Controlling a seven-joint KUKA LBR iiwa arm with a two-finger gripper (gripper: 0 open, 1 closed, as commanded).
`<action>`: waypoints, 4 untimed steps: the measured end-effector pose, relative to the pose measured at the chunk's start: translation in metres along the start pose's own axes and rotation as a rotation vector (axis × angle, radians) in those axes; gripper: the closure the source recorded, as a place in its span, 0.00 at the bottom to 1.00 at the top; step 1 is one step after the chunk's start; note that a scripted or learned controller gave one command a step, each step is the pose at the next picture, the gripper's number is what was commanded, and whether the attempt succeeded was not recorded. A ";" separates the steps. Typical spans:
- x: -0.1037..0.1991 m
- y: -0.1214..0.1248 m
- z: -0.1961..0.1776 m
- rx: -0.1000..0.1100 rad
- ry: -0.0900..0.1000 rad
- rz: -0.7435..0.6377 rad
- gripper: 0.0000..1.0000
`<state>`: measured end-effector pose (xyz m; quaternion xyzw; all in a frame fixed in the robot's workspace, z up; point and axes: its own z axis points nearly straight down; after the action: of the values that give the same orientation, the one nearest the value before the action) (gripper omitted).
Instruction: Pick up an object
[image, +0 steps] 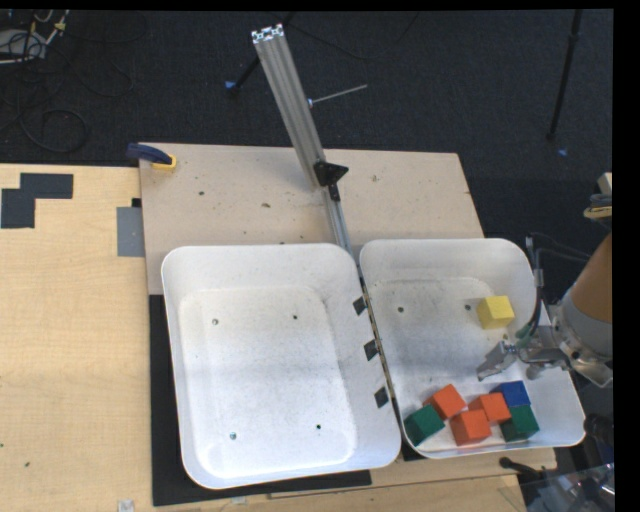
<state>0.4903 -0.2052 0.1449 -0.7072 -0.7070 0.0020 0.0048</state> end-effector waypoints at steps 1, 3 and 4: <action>0.000 0.001 0.052 -0.008 -0.005 0.002 0.00; 0.002 0.006 -0.020 -0.012 -0.005 -0.003 1.00; 0.000 0.010 -0.083 -0.014 -0.006 -0.002 1.00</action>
<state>0.5007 -0.2055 0.2274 -0.7064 -0.7078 -0.0010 -0.0021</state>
